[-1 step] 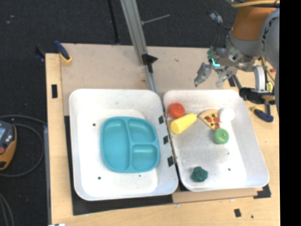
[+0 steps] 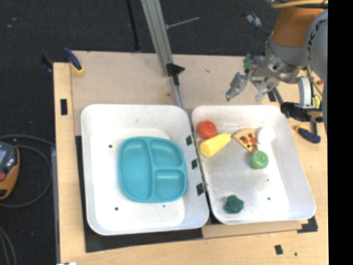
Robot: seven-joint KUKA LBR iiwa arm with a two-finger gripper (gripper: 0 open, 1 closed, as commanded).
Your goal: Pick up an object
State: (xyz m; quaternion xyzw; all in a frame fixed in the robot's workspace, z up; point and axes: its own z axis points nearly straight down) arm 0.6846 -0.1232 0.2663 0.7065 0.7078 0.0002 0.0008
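The right bin [image 2: 287,195] holds several small toys: a red-orange ball [image 2: 207,129], a yellow piece [image 2: 214,144], a pizza slice [image 2: 246,139], a white piece [image 2: 266,134], a green apple [image 2: 258,159] and a dark green lump [image 2: 233,204]. My gripper [image 2: 249,89] hangs above the bench just behind the right bin's far edge, open, with nothing between its fingers. It is up and to the right of the red-orange ball.
The left bin [image 2: 99,203] carries a teal divided plate [image 2: 151,168]. A slanted metal post [image 2: 160,37] rises behind the gap between the bins. A blue and yellow clamp [image 2: 73,60] sits at the bench's far left corner, and cables lie at the left.
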